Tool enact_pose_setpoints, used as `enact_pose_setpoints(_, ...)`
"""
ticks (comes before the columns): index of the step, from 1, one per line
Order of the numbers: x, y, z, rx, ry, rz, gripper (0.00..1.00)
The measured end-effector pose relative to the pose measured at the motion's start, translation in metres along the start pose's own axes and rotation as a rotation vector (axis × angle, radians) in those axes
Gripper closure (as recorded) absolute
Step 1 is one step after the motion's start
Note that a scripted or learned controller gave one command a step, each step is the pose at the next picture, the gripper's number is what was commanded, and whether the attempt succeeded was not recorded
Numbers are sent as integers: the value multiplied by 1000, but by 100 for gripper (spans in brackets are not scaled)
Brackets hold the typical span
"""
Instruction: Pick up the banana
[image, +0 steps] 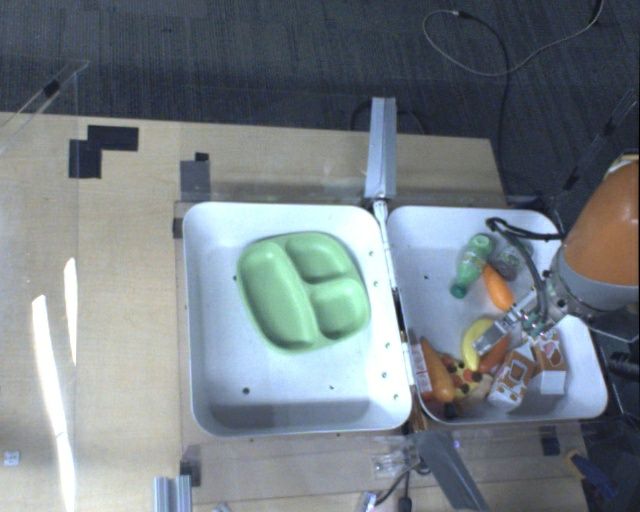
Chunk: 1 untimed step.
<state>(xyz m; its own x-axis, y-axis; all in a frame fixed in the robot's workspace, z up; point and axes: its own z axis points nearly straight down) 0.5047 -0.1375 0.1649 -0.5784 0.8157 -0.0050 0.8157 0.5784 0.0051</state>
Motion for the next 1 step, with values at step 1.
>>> enact_pose_setpoints(1, -16, 17, 49, 1, 2, 39, 0)
